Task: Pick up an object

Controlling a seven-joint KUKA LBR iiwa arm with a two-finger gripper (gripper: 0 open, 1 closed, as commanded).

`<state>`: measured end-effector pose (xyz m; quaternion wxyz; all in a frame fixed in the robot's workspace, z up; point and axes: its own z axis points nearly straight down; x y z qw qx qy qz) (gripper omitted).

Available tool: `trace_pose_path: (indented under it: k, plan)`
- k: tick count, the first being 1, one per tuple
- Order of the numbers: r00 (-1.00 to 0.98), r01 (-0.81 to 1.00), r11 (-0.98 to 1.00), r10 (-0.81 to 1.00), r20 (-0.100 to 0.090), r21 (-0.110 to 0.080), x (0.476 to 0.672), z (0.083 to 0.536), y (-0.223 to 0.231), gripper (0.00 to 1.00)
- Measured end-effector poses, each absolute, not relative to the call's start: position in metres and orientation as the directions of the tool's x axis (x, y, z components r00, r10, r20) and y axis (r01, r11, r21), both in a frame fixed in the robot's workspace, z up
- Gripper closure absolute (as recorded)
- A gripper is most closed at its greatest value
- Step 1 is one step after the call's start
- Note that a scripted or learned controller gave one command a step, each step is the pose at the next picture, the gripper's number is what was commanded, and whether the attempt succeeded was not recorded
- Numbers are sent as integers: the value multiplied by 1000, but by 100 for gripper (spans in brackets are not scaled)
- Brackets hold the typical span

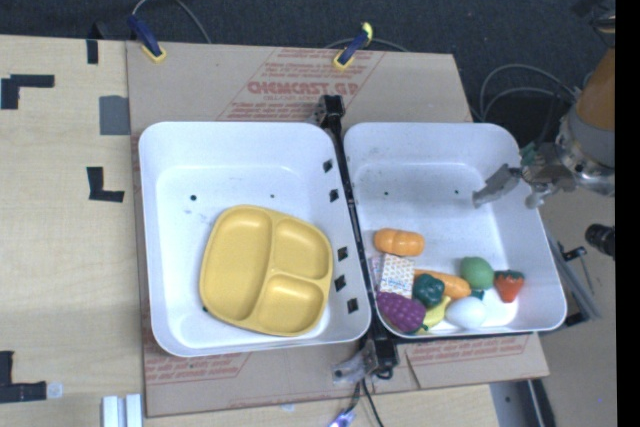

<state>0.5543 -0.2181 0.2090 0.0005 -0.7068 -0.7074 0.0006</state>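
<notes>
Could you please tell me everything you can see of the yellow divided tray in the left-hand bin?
The yellow tray looks like smooth moulded plastic, rounded at the corners, with three compartments: one large on its left, two smaller on its right. It lies flat and right way up, turned somewhat askew, on the floor of the left bin, toward the near right part. Nothing sits in it. Its near edge seems to reach the bin's wall; nothing else touches it.

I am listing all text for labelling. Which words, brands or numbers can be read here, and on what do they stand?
Red print on the cardboard sheet under the bins: large letters, too blurred to read surely.
Smaller red lines beside it: unreadable.
Patterned packet in the right bin: too small to read.
</notes>
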Motion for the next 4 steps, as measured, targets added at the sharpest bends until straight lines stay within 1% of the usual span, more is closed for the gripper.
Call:
trace_pose_path:
  k: [1,2,3,4]
  plan:
    - [-3,1000,3,1000,2,-4,603,117,-146,0]
    - [-2,1000,2,1000,0,1,578,86,-100,0]
    - [-1,1000,1,1000,-2,5,536,86,-97,0]
    - [-1,1000,1,1000,-1,4,537,96,-97,100]
